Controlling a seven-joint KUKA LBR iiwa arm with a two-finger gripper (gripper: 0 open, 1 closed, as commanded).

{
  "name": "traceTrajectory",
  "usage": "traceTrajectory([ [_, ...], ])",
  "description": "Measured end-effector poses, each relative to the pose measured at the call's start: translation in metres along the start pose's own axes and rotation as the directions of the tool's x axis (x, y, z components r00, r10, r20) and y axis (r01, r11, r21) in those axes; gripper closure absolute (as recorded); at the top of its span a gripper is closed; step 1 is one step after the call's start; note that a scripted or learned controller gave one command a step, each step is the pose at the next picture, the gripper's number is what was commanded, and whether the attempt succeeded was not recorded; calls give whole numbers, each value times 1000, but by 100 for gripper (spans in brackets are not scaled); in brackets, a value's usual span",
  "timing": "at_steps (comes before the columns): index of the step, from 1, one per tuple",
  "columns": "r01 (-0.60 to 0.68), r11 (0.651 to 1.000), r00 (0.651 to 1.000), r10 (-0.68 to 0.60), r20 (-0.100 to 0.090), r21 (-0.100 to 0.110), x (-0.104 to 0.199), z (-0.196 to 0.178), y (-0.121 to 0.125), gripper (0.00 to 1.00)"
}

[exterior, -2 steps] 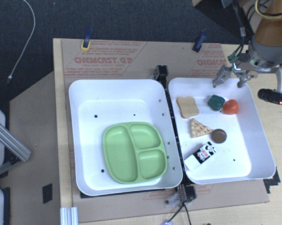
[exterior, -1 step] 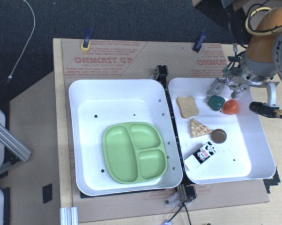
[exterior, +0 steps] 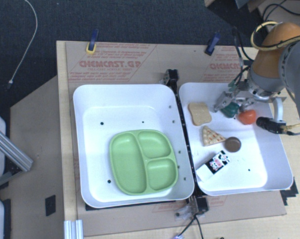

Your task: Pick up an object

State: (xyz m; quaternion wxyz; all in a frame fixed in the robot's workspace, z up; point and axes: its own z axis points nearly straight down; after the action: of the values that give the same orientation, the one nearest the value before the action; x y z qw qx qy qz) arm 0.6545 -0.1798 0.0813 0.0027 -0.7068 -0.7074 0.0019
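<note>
2 white bins sitting side by side, gripper [exterior: 228, 105] hanging over the right one.

Left bin [exterior: 90, 108] is holding a green 3-section plate [exterior: 142, 161]. Right bin [exterior: 269, 176] is holding a bread slice [exterior: 199, 113], pizza wedge [exterior: 211, 135], brown disc [exterior: 232, 144], milk carton [exterior: 215, 164], and a tomato [exterior: 247, 116] lying just right of the claw. Can't tell whether the claw is gripping anything; something teal [exterior: 230, 109] is sitting at its tip.
</note>
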Motion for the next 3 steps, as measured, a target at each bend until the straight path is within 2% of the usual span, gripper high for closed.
traceTrajectory([
  [1, 1, 1000, 1000, -1, 2, -8, 0, -15, 2, 100],
  [3, 1, 1000, 1000, -1, 4, -16, 5, -144, 4, 100],
])
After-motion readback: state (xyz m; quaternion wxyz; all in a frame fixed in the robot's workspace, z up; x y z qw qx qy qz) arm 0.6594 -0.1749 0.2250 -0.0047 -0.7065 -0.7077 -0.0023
